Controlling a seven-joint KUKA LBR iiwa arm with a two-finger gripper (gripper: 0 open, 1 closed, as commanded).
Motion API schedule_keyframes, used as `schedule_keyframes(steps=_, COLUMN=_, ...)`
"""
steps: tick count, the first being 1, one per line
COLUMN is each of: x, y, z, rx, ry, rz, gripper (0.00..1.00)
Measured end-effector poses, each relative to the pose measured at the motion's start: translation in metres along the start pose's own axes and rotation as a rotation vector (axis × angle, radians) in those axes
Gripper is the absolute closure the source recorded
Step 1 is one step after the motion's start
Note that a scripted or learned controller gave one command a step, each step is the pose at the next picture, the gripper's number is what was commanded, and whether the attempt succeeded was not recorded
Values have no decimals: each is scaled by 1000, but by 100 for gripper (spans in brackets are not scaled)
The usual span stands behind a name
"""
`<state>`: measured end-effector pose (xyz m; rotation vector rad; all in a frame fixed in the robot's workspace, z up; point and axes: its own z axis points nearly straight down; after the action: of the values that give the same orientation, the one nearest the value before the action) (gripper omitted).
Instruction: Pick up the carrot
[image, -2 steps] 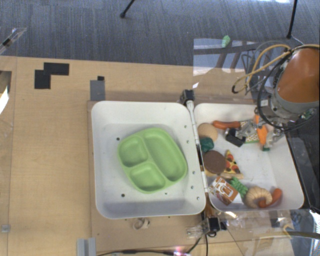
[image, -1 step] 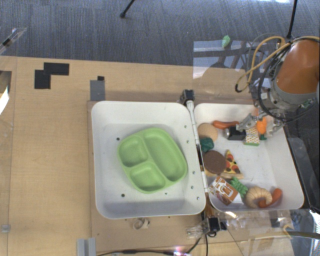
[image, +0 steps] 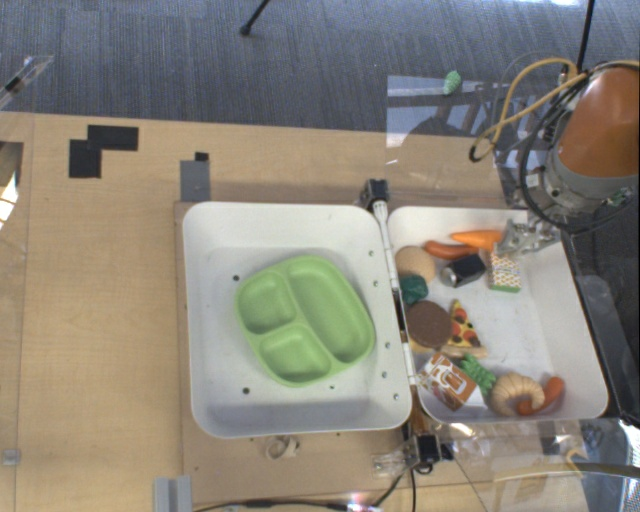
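Note:
The carrot (image: 478, 239) is a short orange piece lying along the far wall of the right bin (image: 580, 330). A thinner red-orange vegetable (image: 440, 250) lies just to its left. My gripper (image: 524, 238) hangs low over the bin's far right corner, just to the right of the carrot's thick end. Nothing can be seen held in it. The grey wrist with its orange band (image: 600, 110) rises above it at the upper right.
The right bin also holds a black can (image: 463, 270), a cracker block (image: 505, 272), a tan roll (image: 415, 263), a brown cookie (image: 428, 323), a pizza slice (image: 462, 328) and a croissant (image: 515, 392). A green divided plate (image: 305, 320) sits in the left bin (image: 210, 300).

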<state>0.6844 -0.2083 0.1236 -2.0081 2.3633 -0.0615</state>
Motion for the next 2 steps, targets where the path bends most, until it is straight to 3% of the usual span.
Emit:
schedule_keyframes(steps=1, x=0, y=0, z=1, rx=-1, ry=-1, rz=0, gripper=0)
schedule_keyframes(steps=2, x=-2, y=11, z=6, rx=-35, ry=4, rz=221, gripper=0)
